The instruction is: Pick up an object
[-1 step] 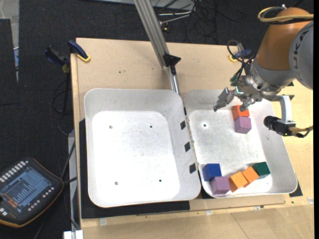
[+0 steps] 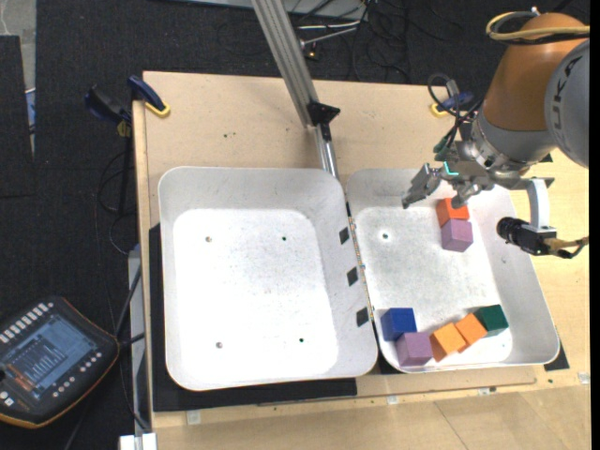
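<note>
Gripper [image 2: 441, 187] over far part of right bin [image 2: 525, 289], fingers spread, nothing between them. Orange block [image 2: 452, 210] just beside it, touching purple block [image 2: 457, 235]. Near edge: blue cube [image 2: 398, 322], purple cube [image 2: 414, 348], orange cube [image 2: 449, 337], green cube [image 2: 491, 320] in row. Left bin [image 2: 178, 251] alongside.

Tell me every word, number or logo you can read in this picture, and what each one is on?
"UK": large dark letters on the grey arm, cut off at the picture's edge, so the word is incomplete.
Screen of the handheld control pendant: lines of text and coloured marks, too small and blurred to read.
Blocks and white bins: no lettering I can make out.
</note>
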`<state>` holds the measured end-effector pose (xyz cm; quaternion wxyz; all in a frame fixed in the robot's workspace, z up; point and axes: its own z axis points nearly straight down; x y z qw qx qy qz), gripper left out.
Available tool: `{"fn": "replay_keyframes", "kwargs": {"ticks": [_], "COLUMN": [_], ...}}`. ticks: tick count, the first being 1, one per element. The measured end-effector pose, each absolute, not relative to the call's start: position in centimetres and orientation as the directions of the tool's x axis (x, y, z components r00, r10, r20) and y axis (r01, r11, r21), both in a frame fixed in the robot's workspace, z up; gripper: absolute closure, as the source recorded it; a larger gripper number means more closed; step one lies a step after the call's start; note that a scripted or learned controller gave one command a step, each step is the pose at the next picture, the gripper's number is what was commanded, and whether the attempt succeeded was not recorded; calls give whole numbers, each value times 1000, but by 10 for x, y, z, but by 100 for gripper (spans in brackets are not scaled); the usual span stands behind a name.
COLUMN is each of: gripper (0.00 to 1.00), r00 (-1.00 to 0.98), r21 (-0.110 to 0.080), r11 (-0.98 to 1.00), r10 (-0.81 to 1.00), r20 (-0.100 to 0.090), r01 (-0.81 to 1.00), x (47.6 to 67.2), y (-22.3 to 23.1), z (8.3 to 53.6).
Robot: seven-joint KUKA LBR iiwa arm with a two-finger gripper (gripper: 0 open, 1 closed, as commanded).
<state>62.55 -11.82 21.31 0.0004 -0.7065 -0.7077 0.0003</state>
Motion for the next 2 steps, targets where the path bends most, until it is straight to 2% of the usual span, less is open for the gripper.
{"fn": "replay_keyframes", "kwargs": {"ticks": [2], "gripper": [0], "r00": [0], "r21": [-4], "r11": [0], "r10": [1000], "r20": [0], "r01": [1000], "x": [633], "y": [-119], "z": [124]}}
